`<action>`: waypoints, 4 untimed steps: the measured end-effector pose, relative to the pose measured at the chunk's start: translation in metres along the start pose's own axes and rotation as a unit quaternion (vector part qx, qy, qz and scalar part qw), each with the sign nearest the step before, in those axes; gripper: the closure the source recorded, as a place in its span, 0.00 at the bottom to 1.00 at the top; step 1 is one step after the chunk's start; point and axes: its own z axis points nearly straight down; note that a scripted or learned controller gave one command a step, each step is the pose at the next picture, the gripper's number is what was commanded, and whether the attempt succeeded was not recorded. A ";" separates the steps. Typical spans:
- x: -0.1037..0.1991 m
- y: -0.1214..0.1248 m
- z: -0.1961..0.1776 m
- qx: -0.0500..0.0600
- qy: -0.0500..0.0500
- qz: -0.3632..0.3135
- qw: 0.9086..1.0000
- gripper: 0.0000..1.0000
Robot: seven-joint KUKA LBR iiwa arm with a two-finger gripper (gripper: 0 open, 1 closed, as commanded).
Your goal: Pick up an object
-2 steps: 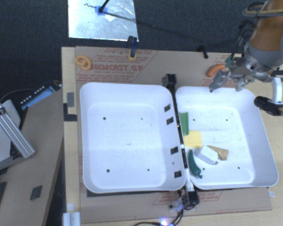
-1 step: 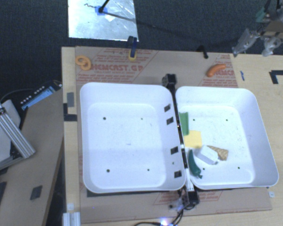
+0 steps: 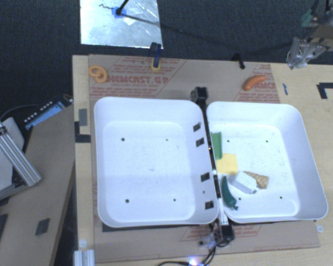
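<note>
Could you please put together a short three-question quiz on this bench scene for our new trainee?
1. True or false: the flat yellow square block lies in the right-hand white bin.
2. Which item touches the white rectangular block?
A. the tan wedge-shaped piece
B. the orange sausage-shaped toy
C. the orange ring-shaped toy
3. Fill in: the two-finger gripper hangs above the view's upper ____ corner, outside both bins.

Key: 1 true; 2 A; 3 right.
</note>
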 end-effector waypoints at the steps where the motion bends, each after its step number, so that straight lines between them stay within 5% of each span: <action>1: 0.040 -0.009 -0.020 0.002 0.002 0.001 1.000 1.00; 3: -0.096 -0.005 0.039 0.004 0.000 0.006 1.000 1.00; 4: -0.033 -0.016 -0.033 -0.001 0.001 0.000 1.000 1.00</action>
